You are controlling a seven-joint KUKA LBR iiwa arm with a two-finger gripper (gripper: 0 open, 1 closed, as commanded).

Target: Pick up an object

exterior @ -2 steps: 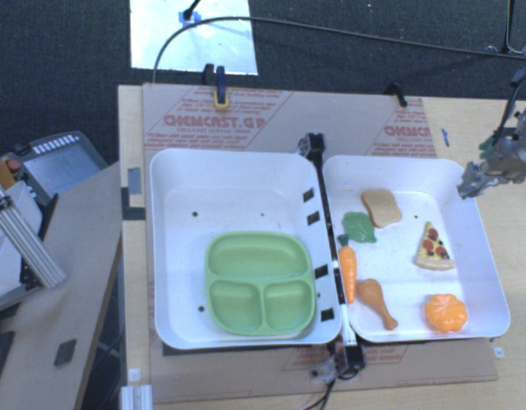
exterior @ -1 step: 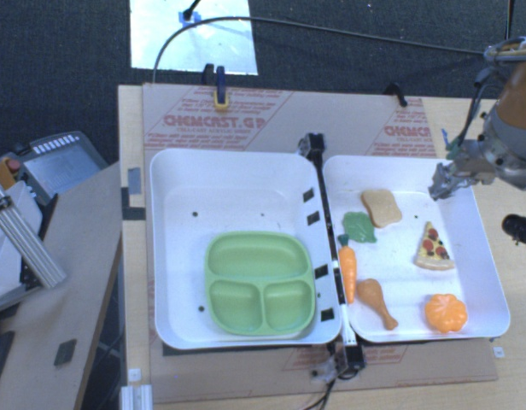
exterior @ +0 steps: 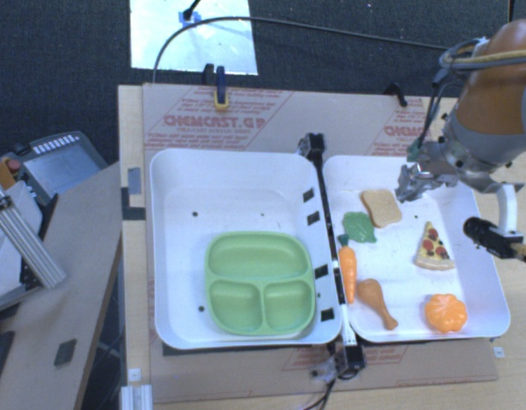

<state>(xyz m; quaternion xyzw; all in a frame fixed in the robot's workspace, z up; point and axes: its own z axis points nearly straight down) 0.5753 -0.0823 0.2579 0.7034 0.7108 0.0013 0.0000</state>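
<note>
gripper (exterior: pixel 408 186) hovers upper right of frame, just above the bread slice (exterior: pixel 382 207) in right bin (exterior: pixel 493 314), prob lining up a grab; can't tell if open/closed.

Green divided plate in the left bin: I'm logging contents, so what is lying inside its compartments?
All three compartments of the green divided plate show bare green plastic, with no food in them. Whatever lies beneath the plate is covered.

Dark carpet floor (exterior: pixel 58 49) surrounds the bench; a grey side table (exterior: pixel 67 254) stands left.
</note>
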